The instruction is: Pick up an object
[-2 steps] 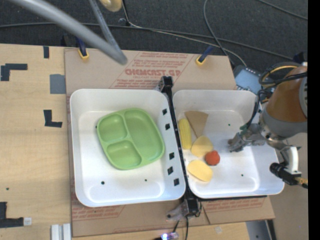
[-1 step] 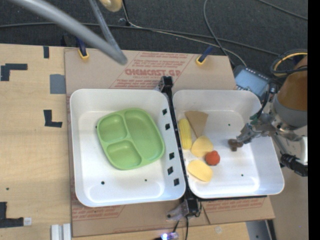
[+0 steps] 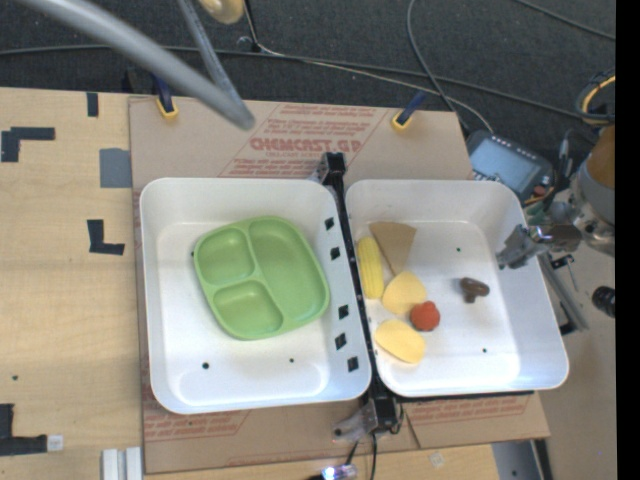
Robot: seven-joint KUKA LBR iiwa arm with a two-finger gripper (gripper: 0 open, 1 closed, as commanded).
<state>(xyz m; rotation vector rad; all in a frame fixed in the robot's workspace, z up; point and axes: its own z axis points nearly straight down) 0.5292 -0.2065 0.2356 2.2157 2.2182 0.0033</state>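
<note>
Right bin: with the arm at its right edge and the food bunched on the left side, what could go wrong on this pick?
1. The corn, tan wedge, two yellow pieces and red ball lie bunched by the divider; a grasp may nudge neighbours or catch two.
2. The small brown piece lies apart but is tiny and may slip.
3. The gripper sits at the right bin rim and could clip the wall.

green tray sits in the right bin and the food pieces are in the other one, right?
Not quite: the camera view shows the green tray in the left bin. The food pieces, such as the corn, are in the right bin.
</note>
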